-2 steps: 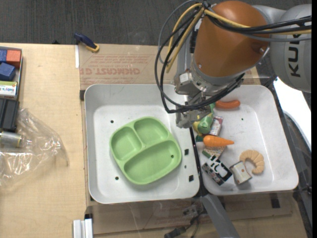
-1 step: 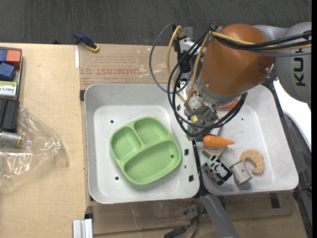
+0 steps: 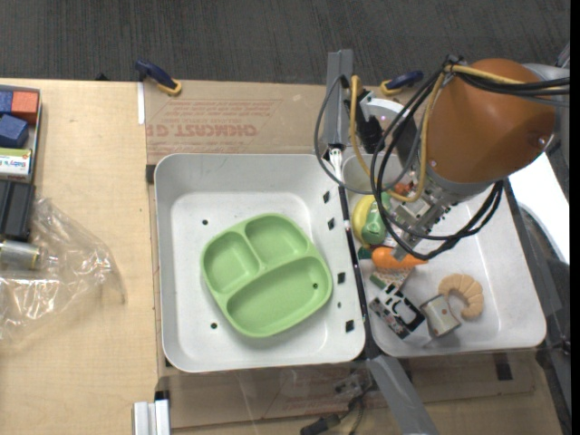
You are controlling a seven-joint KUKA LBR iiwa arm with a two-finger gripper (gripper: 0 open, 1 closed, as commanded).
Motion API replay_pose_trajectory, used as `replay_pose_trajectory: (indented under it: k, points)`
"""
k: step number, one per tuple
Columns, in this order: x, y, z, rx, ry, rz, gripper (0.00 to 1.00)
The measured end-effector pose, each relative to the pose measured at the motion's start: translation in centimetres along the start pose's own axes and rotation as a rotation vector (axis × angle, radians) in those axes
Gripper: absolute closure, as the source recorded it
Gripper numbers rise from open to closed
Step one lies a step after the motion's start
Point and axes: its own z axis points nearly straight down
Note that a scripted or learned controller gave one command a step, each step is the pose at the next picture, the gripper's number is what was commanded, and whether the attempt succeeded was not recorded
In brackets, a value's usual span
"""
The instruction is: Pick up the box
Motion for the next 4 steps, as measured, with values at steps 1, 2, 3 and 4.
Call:
replay_pose_trajectory:
  k: [1,2,3,4]
  points:
    - [-5.0,-4.5,-0.1,-0.001,-0.001,-0.461,1.0]
    - [-5.8,3.0,0.1,-0.002,-0.002,-0.623,1.0]
    - [-5.7,-1.1,-7.2,0.0,0.0,-0.647,1.0]
    - [-10.9,-5.3,-3.1,-0.003,-0.003,-0.655,1.0]
